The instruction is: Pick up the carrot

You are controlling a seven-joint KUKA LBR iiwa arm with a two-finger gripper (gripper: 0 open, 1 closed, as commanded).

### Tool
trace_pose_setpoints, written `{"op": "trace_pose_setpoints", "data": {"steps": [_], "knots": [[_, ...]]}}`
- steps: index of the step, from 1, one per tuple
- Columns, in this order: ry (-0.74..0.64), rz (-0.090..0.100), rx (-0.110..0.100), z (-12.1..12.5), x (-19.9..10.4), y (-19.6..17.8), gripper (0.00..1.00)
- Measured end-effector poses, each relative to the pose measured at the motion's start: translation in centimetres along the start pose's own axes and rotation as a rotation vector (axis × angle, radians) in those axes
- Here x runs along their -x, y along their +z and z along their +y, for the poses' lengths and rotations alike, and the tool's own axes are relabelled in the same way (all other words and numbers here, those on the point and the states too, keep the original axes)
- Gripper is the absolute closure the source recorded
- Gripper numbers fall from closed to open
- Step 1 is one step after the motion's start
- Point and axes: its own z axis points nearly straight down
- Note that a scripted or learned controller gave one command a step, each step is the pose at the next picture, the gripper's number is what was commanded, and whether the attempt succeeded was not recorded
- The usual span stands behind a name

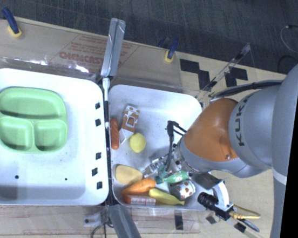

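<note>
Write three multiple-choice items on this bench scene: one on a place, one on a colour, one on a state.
1. Where is the carrot?
A. right bin's near edge
B. on the tray
C. left bin's floor

2. What colour is the divided tray?
A. red
B. green
C. black

3. How does the carrot lie?
A. gripped and lifted
B. standing upright
C. flat among other items

Key: 1 A, it lies low in the right bin. 2 B, the tray in the left bin is pale green. 3 C, it rests beside a yellow piece.

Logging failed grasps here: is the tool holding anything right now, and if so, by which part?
It cannot be told. The tool sits low in the right bin among clutter, just right of the carrot, and the arm's wrist hides its tip.
</note>
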Motion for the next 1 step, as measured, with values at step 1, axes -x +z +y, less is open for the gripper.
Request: {"op": "trace_pose_setpoints", "data": {"steps": [1], "knots": [[-0.001, 0.0, 0.0, 0.01, -0.01, 0.0, 0.0]]}}
